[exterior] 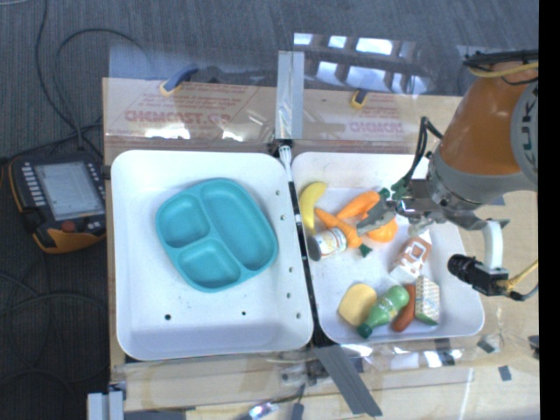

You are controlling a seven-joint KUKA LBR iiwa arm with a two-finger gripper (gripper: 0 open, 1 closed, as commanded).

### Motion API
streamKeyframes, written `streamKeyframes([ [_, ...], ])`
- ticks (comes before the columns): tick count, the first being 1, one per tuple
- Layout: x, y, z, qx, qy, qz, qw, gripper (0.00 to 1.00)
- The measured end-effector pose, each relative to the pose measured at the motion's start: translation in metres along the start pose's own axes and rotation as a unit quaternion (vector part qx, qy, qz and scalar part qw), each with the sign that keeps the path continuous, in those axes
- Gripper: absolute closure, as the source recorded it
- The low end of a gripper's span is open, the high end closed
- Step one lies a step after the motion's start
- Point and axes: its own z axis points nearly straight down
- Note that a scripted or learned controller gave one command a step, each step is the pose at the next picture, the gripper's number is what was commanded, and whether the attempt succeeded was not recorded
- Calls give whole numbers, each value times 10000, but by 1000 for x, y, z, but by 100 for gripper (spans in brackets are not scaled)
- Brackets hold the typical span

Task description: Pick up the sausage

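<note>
Sausage at the right bin's front edge

The smooth reddish sausage (404,314) lies between a green bottle-shaped toy (383,307) and a boxy carton (427,299); farther back, the gripper (404,206) hovers beside glossy orange carrots (357,208); whether it is spread or closed, I cannot tell.

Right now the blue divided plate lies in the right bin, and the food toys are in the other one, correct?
Not quite. The camera view shows the blue divided plate in the left bin; the food toys, including the sausage, lie in the right bin.
</note>
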Motion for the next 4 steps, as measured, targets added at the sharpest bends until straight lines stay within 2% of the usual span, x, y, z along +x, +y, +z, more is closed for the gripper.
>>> streamKeyframes([
  [1,34,-48,40,12,-1,768,9970,0],
  [2,35,-47,31,19,2,757,9971,100],
  [3,97,-46,-101,-14,-17,911,9958,100],
  [4,175,-24,-117,-6,-16,1337,9910,100],
])
